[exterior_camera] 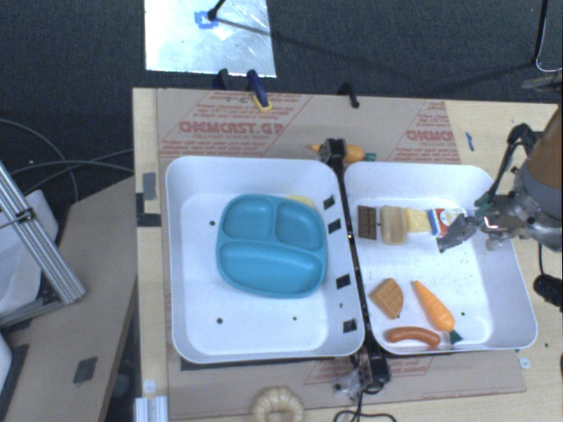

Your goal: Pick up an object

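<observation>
Gripper [459,233] over right bin [515,306], fingers spread, nothing between them | toy carrot [433,304] lies near front of bin beside waffle [387,297] | likely light, rigid, slick plastic; grasp across thick middle.

The brown protective sheet [387,121] under the two bins carries red print. At its far left, beyond the left bin [189,236], the word "CHEMCAST GP" [230,128] reads upside down from this camera, with smaller red lines around it too small to make out. At the far right, beyond the right bin [506,262], a second red print [422,134] runs slantwise and stays unreadable
</observation>
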